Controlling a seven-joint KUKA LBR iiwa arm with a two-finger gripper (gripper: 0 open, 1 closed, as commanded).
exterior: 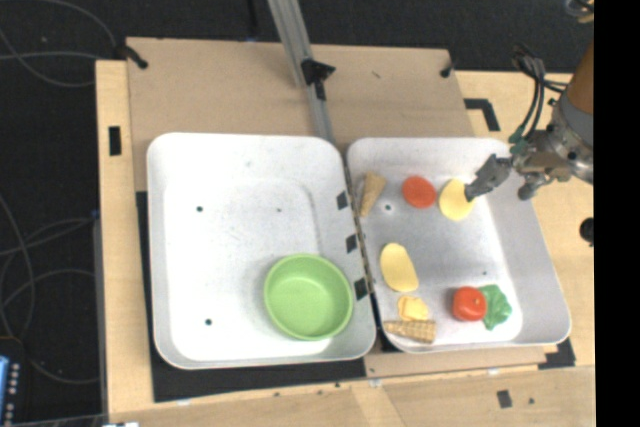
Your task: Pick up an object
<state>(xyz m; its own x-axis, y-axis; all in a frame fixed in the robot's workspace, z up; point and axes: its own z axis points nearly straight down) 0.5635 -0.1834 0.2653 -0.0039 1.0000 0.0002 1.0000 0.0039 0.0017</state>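
My gripper point(480, 186) reaches in from the right over the upper part of the right bin point(520, 245). Its tip is right against a pale yellow round piece point(455, 202), which lies just left of and below it. Whether that piece is held cannot be told from this view. An orange-red ball point(419, 192) sits just left of the yellow piece. Lower down the bin lie a yellow oval toy point(398, 267), a red tomato-like toy with green leaves point(472, 303), and a waffle-patterned piece point(412, 327).
A tan cone point(369, 192) lies at the right bin's left wall. The left bin point(230, 205) holds a green bowl point(308, 296) near its front right corner. A slanted metal pole point(285, 5) rises behind the bins. Cables hang near the arm at right.
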